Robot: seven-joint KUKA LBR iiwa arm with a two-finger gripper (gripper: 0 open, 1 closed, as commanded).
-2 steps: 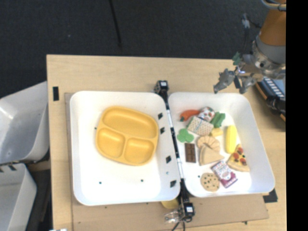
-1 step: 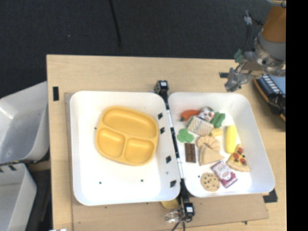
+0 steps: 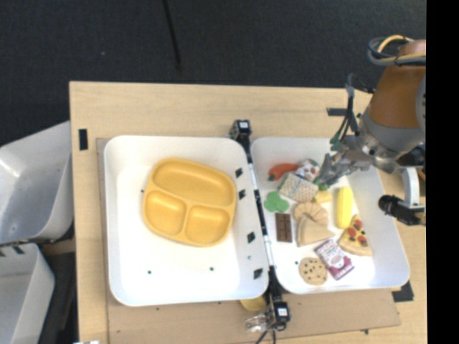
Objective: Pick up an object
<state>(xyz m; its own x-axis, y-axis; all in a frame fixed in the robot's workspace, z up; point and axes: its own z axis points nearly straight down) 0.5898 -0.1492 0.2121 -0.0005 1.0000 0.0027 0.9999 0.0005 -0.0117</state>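
The right white bin (image 3: 391, 264) holds several toy foods. Among them are an orange-red piece (image 3: 283, 169), a pale speckled block (image 3: 296, 188), a green round piece (image 3: 276, 203) and a brown bar (image 3: 284, 227). There are also tan wedges (image 3: 312, 223), a yellow oblong piece (image 3: 345, 205), a pizza slice (image 3: 356, 237), a cookie (image 3: 312, 270) and a pink packet (image 3: 335, 257). My gripper (image 3: 328, 175) reaches down into the bin's upper part. It is just right of the speckled block and above the yellow piece. Nothing is seen lifted.
The left white bin (image 3: 129, 264) holds a yellow divided plate (image 3: 190, 201). Black clips (image 3: 257, 213) line the ridge between the bins. The grey arm with its orange band (image 3: 394, 106) enters from the right over the bin's far corner. Bare wooden bench (image 3: 179, 106) surrounds the bins.
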